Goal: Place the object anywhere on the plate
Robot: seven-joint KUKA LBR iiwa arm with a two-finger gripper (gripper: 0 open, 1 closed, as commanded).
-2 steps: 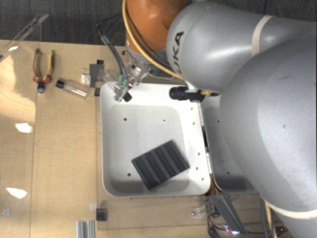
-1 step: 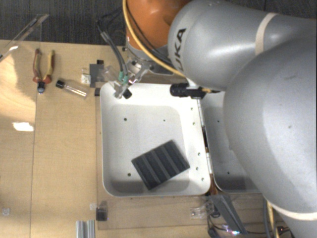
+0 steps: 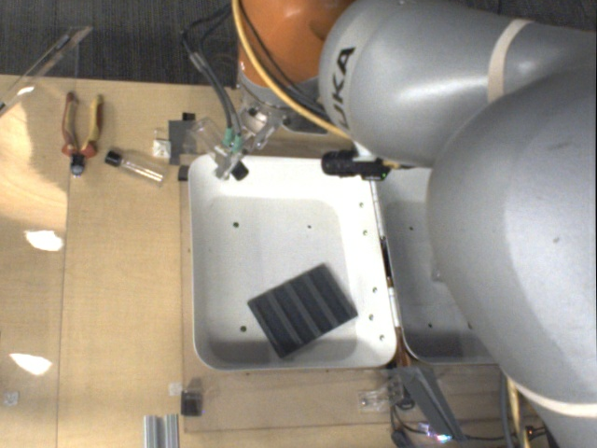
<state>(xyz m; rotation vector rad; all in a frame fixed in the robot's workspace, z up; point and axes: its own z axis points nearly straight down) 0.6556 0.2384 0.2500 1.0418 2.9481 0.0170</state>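
A dark, ribbed, rectangular plate (image 3: 301, 311) lies tilted in the near half of the left white bin (image 3: 210, 278). My gripper (image 3: 229, 162) hangs over the far left corner of that bin, well away from the plate. A small green piece (image 3: 232, 140) shows just above the gripper's tip; I cannot tell whether it is a held object or part of the tool. The big grey arm with its orange band (image 3: 289, 7) covers the upper right of the view.
Red-handled pliers (image 3: 79, 127) and a small glass tube (image 3: 136, 166) lie on the wooden bench left of the bins. The right bin (image 3: 420, 334) is mostly hidden by the arm. A small black block (image 3: 191, 402) sits near the front edge.
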